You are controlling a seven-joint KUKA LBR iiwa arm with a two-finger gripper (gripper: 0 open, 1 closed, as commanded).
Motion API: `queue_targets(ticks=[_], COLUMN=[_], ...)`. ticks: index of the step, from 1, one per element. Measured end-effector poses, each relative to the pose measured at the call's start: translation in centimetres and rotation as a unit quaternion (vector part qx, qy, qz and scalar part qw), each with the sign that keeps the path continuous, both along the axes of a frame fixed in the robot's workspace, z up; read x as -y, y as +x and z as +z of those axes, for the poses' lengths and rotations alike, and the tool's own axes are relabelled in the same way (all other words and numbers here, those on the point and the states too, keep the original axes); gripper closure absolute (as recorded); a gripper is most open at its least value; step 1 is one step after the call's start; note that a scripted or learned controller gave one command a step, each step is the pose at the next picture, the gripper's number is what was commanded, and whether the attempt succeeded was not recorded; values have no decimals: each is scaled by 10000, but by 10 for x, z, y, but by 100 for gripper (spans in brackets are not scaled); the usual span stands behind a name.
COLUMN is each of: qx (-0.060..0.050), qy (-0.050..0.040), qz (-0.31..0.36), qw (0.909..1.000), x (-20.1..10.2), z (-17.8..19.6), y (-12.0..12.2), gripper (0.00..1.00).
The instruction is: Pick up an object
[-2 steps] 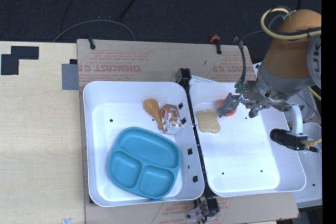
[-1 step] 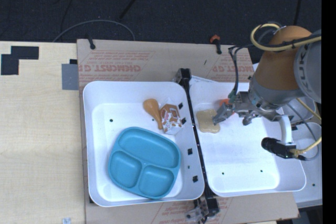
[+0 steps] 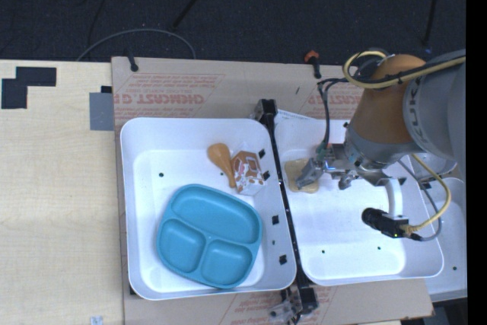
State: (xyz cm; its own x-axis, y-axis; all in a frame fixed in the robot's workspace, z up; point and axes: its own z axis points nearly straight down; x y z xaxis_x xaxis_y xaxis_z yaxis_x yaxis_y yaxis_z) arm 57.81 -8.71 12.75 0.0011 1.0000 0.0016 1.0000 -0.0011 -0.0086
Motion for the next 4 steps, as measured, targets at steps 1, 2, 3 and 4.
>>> queue_targets(ticks=[1,2,3,4], qx=[12,50,53,42], qy=[-3,-11,-9,-8], qz=[-29,-23,9,7], qw=[10000,10000,10000,10000], x=[2,11,6,7], z=[13,65,109,128], y=[0,-7,-7,-7], gripper=[100,100,100,100])
